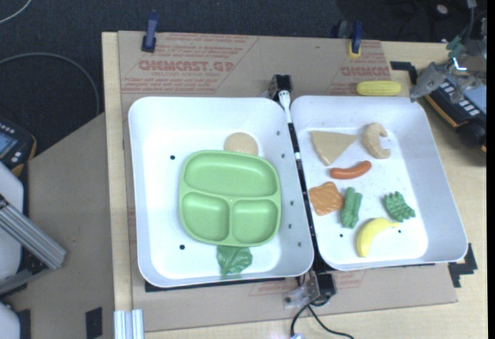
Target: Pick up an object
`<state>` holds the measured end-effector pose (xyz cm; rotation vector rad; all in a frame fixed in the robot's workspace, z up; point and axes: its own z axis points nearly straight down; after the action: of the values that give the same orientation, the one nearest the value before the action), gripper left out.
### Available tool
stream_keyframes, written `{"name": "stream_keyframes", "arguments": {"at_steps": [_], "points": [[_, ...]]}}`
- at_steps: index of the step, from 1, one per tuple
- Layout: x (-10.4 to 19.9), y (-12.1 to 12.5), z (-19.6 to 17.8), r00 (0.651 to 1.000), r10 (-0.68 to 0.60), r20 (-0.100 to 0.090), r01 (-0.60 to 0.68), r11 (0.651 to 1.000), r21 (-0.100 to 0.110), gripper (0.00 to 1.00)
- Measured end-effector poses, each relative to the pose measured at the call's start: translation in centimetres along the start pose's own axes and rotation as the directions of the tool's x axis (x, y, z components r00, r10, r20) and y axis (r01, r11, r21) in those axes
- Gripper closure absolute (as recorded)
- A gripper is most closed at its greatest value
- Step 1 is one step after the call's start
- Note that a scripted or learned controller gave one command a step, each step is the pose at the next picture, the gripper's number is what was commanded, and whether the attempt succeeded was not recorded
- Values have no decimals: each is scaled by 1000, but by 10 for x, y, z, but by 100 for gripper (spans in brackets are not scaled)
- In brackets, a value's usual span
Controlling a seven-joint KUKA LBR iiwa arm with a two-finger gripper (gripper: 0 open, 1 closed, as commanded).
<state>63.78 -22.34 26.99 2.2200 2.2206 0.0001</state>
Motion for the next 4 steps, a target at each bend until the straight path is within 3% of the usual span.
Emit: {"name": "stream_keyframes", "arguments": {"at_steps": [1,2,3,4], "points": [[73,-21,-160,1000,-9,2,9,1000,-20,0],[117,-30,-275,1000,-6,1,6,1000,-17,0],[114,-29,-277,1000,-1,3,1,1000,-7,100],[76,-75,-141,1000,6,-3,-6,1000,16,100]]}}
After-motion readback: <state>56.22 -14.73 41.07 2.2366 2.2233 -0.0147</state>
